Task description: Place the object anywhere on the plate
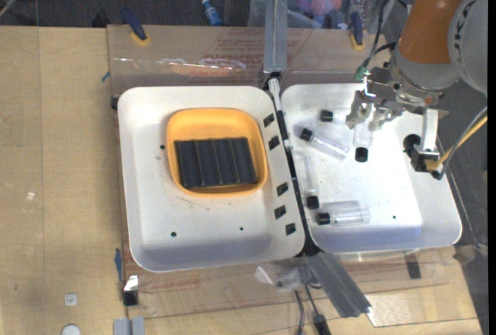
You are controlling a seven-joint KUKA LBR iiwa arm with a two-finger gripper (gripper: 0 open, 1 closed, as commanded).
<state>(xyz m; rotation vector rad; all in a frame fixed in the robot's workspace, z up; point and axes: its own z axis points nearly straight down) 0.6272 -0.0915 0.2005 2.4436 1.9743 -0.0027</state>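
- The gripper (364, 118) is hanging over the back of the right bin (434, 229), and its fingers (355, 112) are standing a little apart with nothing between them; the view is soft there, so how far apart they stand is hard to judge.
- Two clear vials with black caps are lying in that bin; the upper vial (324, 141) is resting near the middle, just below and left of the gripper, and the lower vial (341, 215) is sitting near the front edge.
- The upper vial is lying on its side with its long axis running on a slant, cap up and to the left; the lower vial is lying nearly level across the view, cap pointing left toward the divider between the bins.
- The yellow plate (182, 124) is sitting in the left bin (147, 240) with a dark ribbed block (215, 163) covering most of its middle; only the rim is showing bare.
- A round, smooth vial is likely to roll away if the fingers are closing along its length rather than across it; the clear wall may also be slipping out of a light pinch.
- A loose black cap (361, 154) is lying close below the fingers and could be picked up by mistake.
- Set on the ribbed block, a vial may be rolling off the plate.
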